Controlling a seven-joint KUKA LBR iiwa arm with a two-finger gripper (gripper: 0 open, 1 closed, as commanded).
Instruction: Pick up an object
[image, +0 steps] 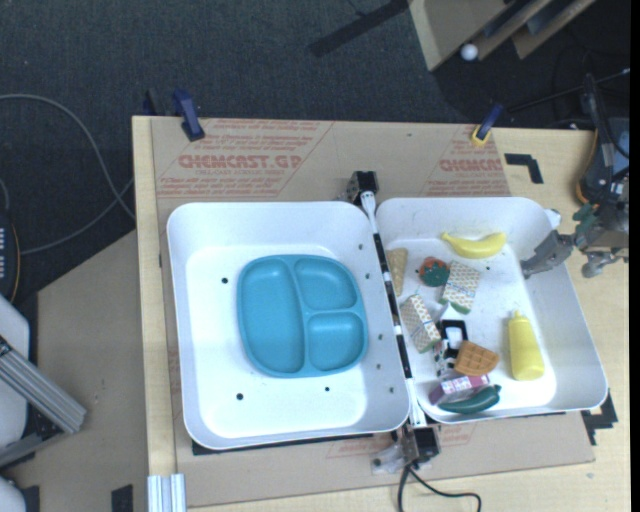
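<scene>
The hand (560, 250) hangs at the right bin's (575, 300) far-right rim; I cannot tell how it is set. Best aim is the lone bottle (523, 346) near the right wall, or the banana (475, 243) at the far side. The packed toys (445, 310) along the left wall would foul a grasp. The blue plate (300, 313) lies in the left bin (200, 300), well apart.

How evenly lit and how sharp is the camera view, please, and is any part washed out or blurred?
In the camera view the light is even, with soft shadows; the right bin rim looks slightly washed out, the blue tray shows mild sheen, the small items are soft, and the gripper at the right edge is blurred.
</scene>
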